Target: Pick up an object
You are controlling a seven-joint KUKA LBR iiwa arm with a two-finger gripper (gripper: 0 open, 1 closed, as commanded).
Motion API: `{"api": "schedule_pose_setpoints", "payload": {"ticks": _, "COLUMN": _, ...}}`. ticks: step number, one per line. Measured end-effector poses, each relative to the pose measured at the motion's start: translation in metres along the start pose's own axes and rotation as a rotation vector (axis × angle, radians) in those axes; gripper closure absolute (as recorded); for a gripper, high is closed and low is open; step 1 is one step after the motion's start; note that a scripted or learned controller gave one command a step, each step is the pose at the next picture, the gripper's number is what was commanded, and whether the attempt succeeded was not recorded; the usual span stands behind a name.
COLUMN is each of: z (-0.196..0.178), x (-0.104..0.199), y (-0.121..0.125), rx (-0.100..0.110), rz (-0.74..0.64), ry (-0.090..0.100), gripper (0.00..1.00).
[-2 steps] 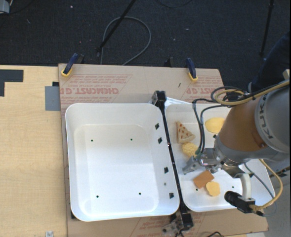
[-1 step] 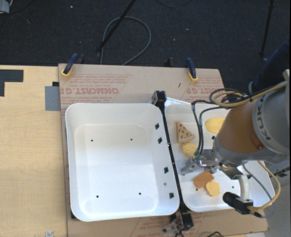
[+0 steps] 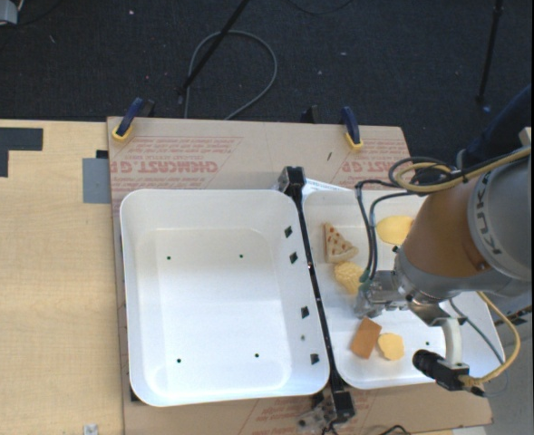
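Note:
The right bin (image 3: 470,381) holds several small objects. A tan wedge with red dots (image 3: 337,242) lies near its left wall, and a bumpy yellow lump (image 3: 347,276) sits just below it. A round yellow piece (image 3: 393,230) is partly hidden behind the arm. An orange block (image 3: 366,338) and a small yellow piece (image 3: 391,345) lie side by side near the front. My gripper (image 3: 369,303) hangs low in this bin, right of the bumpy lump and just above the orange block. The orange-banded wrist (image 3: 443,243) covers the bin's middle.
The left bin (image 3: 140,243) stands beside the right one, with a black divider strip (image 3: 305,279) between them. Cables (image 3: 402,175) loop over the far rim of the right bin. Two clamps (image 3: 350,127) hold the cardboard at the back.

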State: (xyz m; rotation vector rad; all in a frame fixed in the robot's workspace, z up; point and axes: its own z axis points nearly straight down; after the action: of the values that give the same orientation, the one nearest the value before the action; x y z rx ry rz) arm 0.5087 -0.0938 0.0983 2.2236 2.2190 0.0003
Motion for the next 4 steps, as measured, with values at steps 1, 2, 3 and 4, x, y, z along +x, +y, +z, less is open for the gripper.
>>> {"api": "schedule_pose_setpoints", "payload": {"ticks": 1, "z": -0.043, "x": -0.001, "y": 0.005, "rx": -0.002, "rz": -0.001, "ry": 0.000, "gripper": 1.00}}
{"api": "schedule_pose_setpoints", "payload": {"ticks": 2, "z": -0.087, "x": -0.008, "y": 0.003, "rx": -0.003, "rz": -0.001, "ry": -0.001, "gripper": 1.00}}
{"api": "schedule_pose_setpoints", "payload": {"ticks": 3, "z": -0.137, "x": -0.019, "y": 0.004, "rx": -0.004, "rz": -0.001, "ry": -0.001, "gripper": 1.00}}
{"api": "schedule_pose_setpoints", "payload": {"ticks": 4, "z": -0.144, "x": 0.026, "y": 0.009, "rx": 0.000, "rz": -0.005, "ry": 0.001, "gripper": 1.00}}
